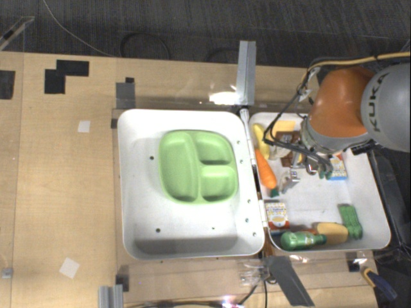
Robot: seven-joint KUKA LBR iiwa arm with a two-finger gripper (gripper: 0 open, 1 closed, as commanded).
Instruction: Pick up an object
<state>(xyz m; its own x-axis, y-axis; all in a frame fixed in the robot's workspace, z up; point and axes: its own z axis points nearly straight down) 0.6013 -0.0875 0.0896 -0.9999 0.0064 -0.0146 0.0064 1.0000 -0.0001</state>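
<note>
White plastic formed both shallow bins on the wooden bench (58, 197). From the overhead camera, the left bin (138, 230) held a pale green sectioned plastic tray (196, 165) lying flat near its middle. The right bin (379, 226) held the loose objects: an orange carrot-shaped toy (265, 170) lay along the bin's left wall, a yellow item (259, 133) sat just above it, a small red-and-white carton (276, 214) lay lower down, and a dark green bottle (302, 240) lay on its side at the near edge, touching a tan oblong piece (332, 231) and near a green block (350, 221). The grey arm with its orange band (340, 104) hung over the bin's upper part, and the gripper (297, 175) pointed down just right of the carrot toy, apart from it. How far the gripper stood open could not be told, nor whether anything sat within it.
</note>
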